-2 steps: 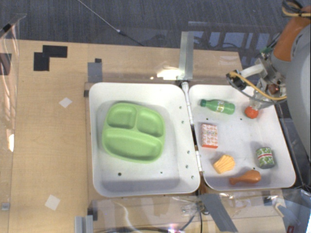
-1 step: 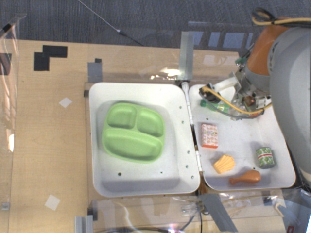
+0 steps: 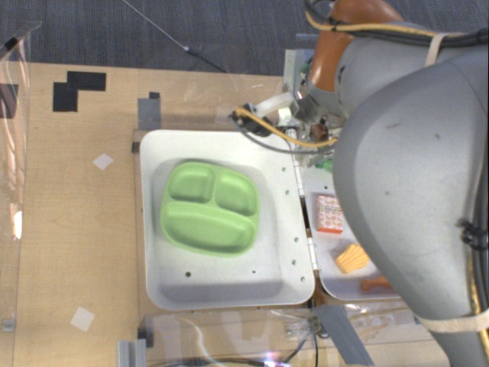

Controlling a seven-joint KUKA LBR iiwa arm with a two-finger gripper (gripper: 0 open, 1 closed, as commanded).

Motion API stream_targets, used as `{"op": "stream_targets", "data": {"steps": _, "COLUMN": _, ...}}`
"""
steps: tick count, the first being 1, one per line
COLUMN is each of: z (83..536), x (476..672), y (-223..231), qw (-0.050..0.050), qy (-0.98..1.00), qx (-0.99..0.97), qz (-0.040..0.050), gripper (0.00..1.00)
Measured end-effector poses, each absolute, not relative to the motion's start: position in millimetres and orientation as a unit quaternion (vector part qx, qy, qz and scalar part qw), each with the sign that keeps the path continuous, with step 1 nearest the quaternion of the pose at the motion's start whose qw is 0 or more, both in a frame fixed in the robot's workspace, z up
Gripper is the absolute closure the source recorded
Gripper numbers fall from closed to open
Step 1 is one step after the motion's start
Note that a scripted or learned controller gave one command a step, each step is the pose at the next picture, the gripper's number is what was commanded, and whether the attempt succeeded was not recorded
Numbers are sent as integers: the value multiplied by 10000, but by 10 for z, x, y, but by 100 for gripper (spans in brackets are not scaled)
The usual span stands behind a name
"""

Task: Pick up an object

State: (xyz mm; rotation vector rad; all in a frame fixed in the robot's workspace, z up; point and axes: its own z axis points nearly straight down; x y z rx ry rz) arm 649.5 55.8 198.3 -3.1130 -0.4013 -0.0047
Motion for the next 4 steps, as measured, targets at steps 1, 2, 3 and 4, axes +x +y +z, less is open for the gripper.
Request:
{"op": "stream_targets", "data": {"steps": 1, "z": 1456, "x": 6451, "y": 1337, "qw": 17, "qy": -1321, "qx": -9912, "qz": -9, "gripper": 100}}
{"op": "stream_targets", "data": {"steps": 2, "z": 1914, "x": 6429, "y": 2353, "qw": 19, "qy": -1017, "qx": -9948, "qz": -16, "gripper": 100}}
{"op": "stream_targets", "data": {"steps": 3, "z": 1631, "x": 6582, "y": 1661, "qw": 8, "qy": -1009, "qx": -9949, "qz": -5, "gripper": 100}}
{"op": "stream_targets", "data": {"steps": 4, "z": 1644, "x": 6040, "y": 1176, "qw": 0, "qy": -1024, "qx": -9947, "qz": 0, "gripper": 100}}
